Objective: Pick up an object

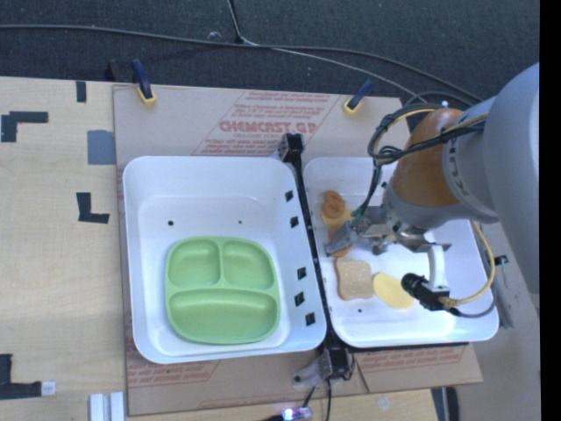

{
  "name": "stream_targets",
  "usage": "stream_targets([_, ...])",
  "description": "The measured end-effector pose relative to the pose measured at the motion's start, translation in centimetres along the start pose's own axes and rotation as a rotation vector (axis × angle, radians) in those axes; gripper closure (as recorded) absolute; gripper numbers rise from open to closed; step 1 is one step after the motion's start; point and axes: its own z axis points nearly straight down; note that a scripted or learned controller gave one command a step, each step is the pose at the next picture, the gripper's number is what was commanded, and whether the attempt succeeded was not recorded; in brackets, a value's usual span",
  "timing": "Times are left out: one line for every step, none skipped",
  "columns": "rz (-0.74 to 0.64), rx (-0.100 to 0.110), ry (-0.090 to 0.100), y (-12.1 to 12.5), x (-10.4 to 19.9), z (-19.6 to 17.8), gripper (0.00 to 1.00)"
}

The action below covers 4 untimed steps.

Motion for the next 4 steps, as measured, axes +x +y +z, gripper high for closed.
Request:
stream_targets([-0.001, -0.003, -0.001, 0.1, 0.0, -1.1, 1.00])
stream_targets([0.001, -0.004, 0.000, 0.4, -0.9, -6.0, 1.00])
stream_targets([0.000, -0.007, 0.000, 0.4, -1.1, -12.4, 1.00])
stream_targets([0.000, -0.004, 0.001, 0.4, -1.1, -15.2, 1.00])
